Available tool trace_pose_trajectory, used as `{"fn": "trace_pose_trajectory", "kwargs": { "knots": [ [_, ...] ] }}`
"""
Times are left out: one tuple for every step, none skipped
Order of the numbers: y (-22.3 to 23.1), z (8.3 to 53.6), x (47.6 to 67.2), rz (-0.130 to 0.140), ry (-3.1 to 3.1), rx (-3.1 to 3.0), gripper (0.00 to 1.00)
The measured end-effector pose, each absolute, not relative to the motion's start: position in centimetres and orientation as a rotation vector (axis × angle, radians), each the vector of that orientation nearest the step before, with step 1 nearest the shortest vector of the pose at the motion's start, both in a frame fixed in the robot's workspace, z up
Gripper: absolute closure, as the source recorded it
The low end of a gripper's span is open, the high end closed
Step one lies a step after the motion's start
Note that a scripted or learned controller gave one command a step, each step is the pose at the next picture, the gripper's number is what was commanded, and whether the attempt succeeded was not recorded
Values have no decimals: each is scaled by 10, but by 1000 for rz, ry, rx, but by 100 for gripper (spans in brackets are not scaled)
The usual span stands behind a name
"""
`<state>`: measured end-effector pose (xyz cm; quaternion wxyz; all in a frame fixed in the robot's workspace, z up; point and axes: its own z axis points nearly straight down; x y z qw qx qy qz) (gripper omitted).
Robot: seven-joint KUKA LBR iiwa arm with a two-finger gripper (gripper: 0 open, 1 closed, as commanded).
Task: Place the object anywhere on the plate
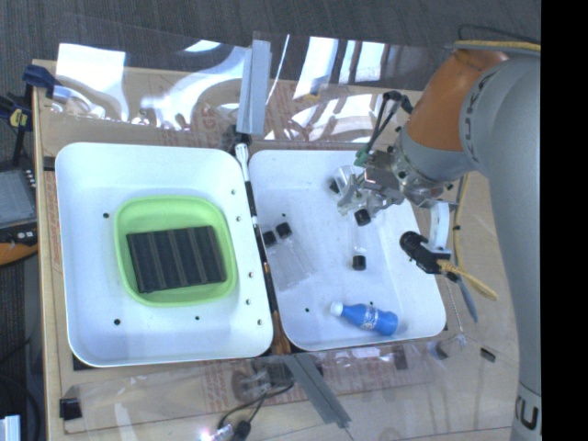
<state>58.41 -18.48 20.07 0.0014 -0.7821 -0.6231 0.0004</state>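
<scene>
Green plastic is what stands out first: a green plate (pixel 175 254) with a dark ribbed insert is sat in the middle of the left bin (pixel 83 320). Nothing is seen resting on it apart from that dark slatted part.

The object, a small blue bottle (pixel 367 317) with a white cap, is laid on its side near the front edge of the right bin (pixel 312 329), well apart from the plate and in the other bin altogether.

The gripper (pixel 363 196) is hung over the back half of the right bin, near the right wall, and it's pretty hard to read. The metal bits and cables around it are blurred together, so whether it's clenched or released can't be told from this angle. Nothing can be made out as held in it.

A few small dark things are scattered on the right bin floor: a pair (pixel 277 233) close to the divider and another one (pixel 359 262) below the gripper. They're too small to be identified, possibly little blocks or caps. The arm (pixel 478 99) is cut off at the right side.
</scene>
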Motion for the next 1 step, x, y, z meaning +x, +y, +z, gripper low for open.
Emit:
{"fn": "trace_pose_trajectory", "kwargs": {
  "knots": [
    [-185, 201, 584, 1, -1956, -2455, 0]
  ]
}}
